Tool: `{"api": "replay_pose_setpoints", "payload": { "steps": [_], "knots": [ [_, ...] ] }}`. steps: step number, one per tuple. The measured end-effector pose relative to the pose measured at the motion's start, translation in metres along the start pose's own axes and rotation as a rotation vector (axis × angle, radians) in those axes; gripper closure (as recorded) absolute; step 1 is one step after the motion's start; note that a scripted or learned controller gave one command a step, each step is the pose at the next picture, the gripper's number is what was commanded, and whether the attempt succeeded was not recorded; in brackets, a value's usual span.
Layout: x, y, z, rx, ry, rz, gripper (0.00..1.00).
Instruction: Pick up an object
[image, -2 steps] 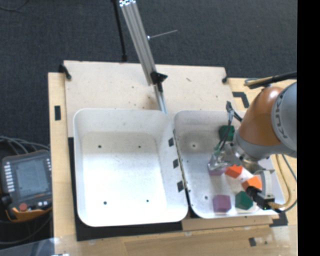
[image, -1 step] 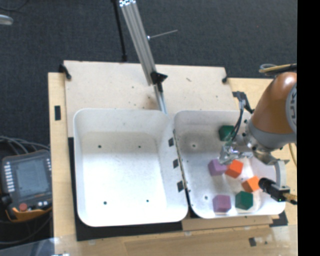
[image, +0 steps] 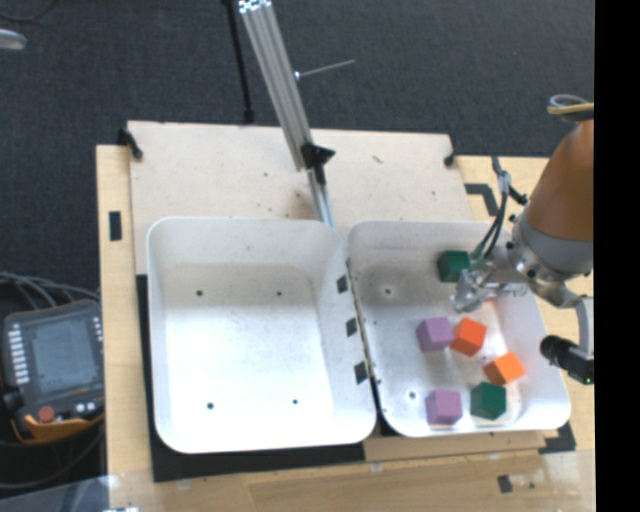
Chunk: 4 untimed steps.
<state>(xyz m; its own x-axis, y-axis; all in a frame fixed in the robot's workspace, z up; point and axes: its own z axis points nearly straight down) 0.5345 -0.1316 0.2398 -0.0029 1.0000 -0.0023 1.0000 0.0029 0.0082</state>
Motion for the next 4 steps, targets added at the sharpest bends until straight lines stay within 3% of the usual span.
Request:
{"api": "replay_pose_setpoints", "payload": {
  "steps": [2,4],
  "knots": [
    [0.111,0.024,0.007,0.007,0.004,-0.006,1.0],
    [0.203,0.048,0.017,0.006,0.003,-0.004,1.0]
  ]
}}
